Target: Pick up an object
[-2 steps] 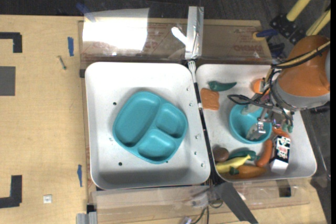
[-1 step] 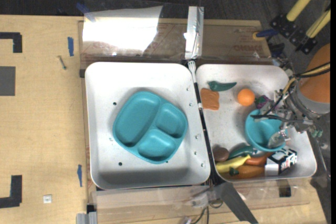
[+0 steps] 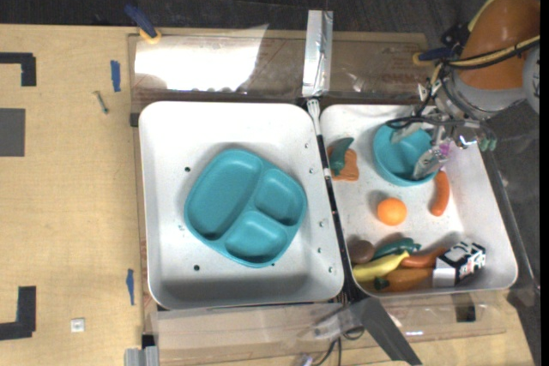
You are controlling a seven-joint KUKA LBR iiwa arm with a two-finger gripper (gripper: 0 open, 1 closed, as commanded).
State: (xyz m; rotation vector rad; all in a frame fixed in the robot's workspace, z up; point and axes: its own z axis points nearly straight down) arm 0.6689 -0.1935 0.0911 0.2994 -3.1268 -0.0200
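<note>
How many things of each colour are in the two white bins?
Blue-green: 2, the divided tray and the bowl.
Orange: 3, the ball, the carrot-shaped piece, and the orange-and-green piece by the divider.
Black-and-white: 1, the small box.
The pile at the front edge is too tangled to count.
Total: 6 clear.

No text, label, brand or number could be read anywhere in the frame. The black-and-white box [image 3: 464, 260] at the lower right of the frame bore bold markings, but these were too small and blurred to make out.
</note>
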